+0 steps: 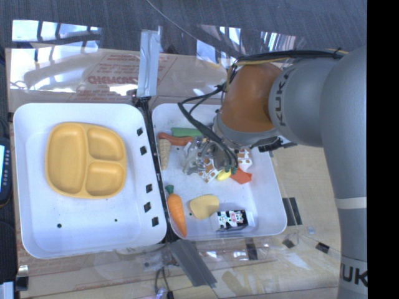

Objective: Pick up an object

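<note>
1. Dark grey carpet runs behind the bench (75,254), and a flattened cardboard sheet (112,70) with red print lies along the far side of the two bins.
2. Left bin (37,229): white and shallow, holding one yellow divided tray (86,159) with three compartments, set toward its far left part. The tray lies flat, apart from the bin walls.
3. A row of small black clips (147,167) runs along the seam where the two bins meet.
4. Right bin (269,220): white, holding the loose objects. An orange carrot (176,214) lies against the left wall near the front corner. Just right of it sits a pale yellow lump (203,205), and beside that, at the front wall, a black and white patterned block (232,219).
5. Toward the far left of the same bin lie a ridged tan cone (164,152), an orange-red stick (176,139) and a green piece (186,131), close together.
6. The gripper (201,159) hangs low over the middle of the right bin, among metal parts and cables. Whether it is open or closed cannot be told, and no object is seen held.
7. Just right of the gripper lie a small yellow piece (222,175), an orange wedge (241,177) and a white block with red marks (244,162), touching or nearly so.
8. The arm (312,104) enters from the right, its orange band (246,101) above the wrist.
</note>
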Robot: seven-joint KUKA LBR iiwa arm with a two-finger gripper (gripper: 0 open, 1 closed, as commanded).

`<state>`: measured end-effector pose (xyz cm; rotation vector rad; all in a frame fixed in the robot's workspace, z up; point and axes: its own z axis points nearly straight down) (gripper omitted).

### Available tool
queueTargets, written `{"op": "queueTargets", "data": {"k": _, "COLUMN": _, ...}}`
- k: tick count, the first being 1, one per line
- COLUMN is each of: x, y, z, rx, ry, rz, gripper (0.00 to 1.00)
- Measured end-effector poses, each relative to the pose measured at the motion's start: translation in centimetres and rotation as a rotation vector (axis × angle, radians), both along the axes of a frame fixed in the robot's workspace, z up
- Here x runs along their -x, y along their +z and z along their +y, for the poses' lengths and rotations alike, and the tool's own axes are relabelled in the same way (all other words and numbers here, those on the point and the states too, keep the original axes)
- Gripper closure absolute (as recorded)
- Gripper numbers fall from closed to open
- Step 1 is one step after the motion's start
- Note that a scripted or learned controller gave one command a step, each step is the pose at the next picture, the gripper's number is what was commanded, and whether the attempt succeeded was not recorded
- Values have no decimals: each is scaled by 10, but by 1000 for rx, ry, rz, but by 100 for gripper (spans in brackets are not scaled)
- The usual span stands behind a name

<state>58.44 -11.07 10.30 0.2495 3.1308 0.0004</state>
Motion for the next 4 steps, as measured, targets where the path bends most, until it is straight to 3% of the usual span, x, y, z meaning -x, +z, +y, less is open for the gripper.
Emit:
{"op": "queueTargets", "data": {"k": 1, "x": -31, "y": 12, "z": -6, "rx": 1, "ry": -95, "rz": -2, "gripper": 100}}
{"op": "queueTargets", "data": {"k": 2, "x": 1, "y": 3, "z": 5, "rx": -1, "ry": 134, "rz": 3, "gripper": 100}}
{"op": "queueTargets", "data": {"k": 3, "x": -58, "y": 148, "z": -10, "rx": 4, "ry": 134, "rz": -11, "gripper": 100}}
{"op": "queueTargets", "data": {"k": 4, "x": -56, "y": 143, "z": -10, "rx": 2, "ry": 134, "rz": -2, "gripper": 0}}
